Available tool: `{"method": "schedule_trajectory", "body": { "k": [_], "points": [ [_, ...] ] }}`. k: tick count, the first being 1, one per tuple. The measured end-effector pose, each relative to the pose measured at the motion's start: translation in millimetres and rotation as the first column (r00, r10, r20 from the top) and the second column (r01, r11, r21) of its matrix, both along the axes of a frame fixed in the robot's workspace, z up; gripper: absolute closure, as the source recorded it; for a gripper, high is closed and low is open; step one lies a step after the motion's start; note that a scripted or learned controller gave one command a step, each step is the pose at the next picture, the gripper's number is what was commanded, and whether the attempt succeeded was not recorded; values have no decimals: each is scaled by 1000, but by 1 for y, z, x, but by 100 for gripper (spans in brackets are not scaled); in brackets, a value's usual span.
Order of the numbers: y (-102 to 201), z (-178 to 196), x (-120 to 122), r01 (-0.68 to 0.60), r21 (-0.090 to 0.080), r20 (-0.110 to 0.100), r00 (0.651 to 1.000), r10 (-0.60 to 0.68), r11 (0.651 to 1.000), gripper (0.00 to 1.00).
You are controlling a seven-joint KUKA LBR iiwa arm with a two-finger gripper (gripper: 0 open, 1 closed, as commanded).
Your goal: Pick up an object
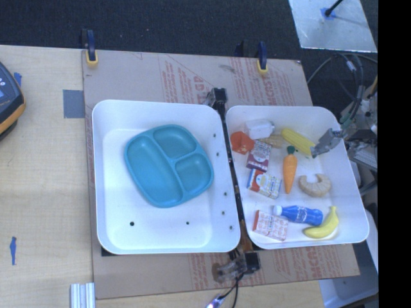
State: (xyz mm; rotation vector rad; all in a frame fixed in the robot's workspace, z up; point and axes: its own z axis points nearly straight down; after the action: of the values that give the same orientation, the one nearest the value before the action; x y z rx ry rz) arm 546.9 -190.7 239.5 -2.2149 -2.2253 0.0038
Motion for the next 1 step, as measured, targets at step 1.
{"method": "schedule_trajectory", "body": {
  "k": [1],
  "points": [
    [10,-138,86,2,1,1,1000,-2,1000,0]
  ]
}}
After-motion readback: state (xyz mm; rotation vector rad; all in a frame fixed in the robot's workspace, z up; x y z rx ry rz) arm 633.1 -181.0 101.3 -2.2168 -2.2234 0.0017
